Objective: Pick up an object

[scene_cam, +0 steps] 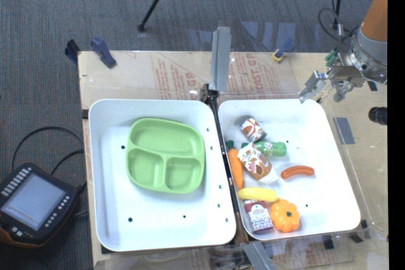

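Observation:
The right bin holds several toy foods along its left and bottom parts: a small can, a green bottle, a printed pouch, a carrot, a sausage, a yellow banana, a red box and an orange pumpkin. My gripper hangs high over the bin's top right corner, its fingers spread apart with nothing between them. It is far from all the foods.
The left bin carries a green three-compartment plate. A grey upright post stands behind the gap between the bins. A teach pendant lies on the floor at left. Blue clamps sit at the bench's back edge.

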{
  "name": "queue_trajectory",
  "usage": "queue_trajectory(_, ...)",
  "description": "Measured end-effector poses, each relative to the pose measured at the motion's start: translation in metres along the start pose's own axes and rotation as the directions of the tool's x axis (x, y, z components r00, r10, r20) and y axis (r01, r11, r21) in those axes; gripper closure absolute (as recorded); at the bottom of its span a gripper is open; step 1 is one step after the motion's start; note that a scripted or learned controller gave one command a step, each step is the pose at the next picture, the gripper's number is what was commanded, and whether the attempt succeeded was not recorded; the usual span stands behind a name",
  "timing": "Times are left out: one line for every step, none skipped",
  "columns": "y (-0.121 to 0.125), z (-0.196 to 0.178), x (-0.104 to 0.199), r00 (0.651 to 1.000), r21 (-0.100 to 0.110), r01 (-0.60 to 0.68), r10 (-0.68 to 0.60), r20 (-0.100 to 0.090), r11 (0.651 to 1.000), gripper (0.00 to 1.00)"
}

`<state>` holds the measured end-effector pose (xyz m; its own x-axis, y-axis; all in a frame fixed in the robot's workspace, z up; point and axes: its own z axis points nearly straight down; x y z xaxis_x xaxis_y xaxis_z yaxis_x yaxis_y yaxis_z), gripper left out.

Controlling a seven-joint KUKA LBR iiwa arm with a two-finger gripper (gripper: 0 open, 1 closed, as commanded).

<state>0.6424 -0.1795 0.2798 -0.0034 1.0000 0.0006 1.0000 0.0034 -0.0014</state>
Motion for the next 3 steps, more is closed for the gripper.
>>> queue_trajectory(-0.102, 0.106, 0.027, 0.992, 0.004, 0.124, -0.124, -0.002, 0.992, 0.0)
queue_trajectory(-0.096, 0.194, 0.046, 0.985, 0.004, 0.171, -0.171, -0.002, 0.985, 0.0)
queue_trajectory(-0.098, 0.135, -0.003, 0.988, 0.001, 0.154, -0.154, -0.001, 0.988, 0.0)
